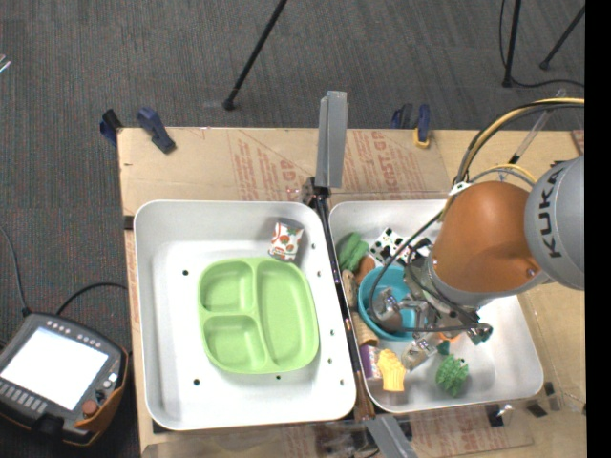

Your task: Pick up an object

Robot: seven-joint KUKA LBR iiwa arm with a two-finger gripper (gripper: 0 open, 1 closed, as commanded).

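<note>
1. The grey arm (573,222) carries the letters "KUKA" in black down its side, read at the right of the view, partly cut off.
2. The cardboard (248,156) under the bins bears faded red print; the words are too faint to read.
3. The gripper (430,337) hangs low over the right bin (520,361), below the orange band (482,241). Whether its fingers are wide or narrow, I cannot tell; nothing shows between them.
4. Under and beside the gripper lie a blue bowl (377,299), a yellow toy (391,370) and a bumpy green toy (452,375), all close together. A green object (351,251) and a black-and-white spotted piece (386,242) sit near the bin's far edge.
5. The left bin (167,256) holds a green divided plate (258,315) in its middle, with bare white floor all round it. A small red-and-white patterned cup (284,241) stands near the far right corner, just beyond the plate.
6. The right bin's near right corner is bare. A grey post (332,141) rises between the bins at the far side.
7. A handheld control screen (57,375) lies on the carpet at lower left.
</note>
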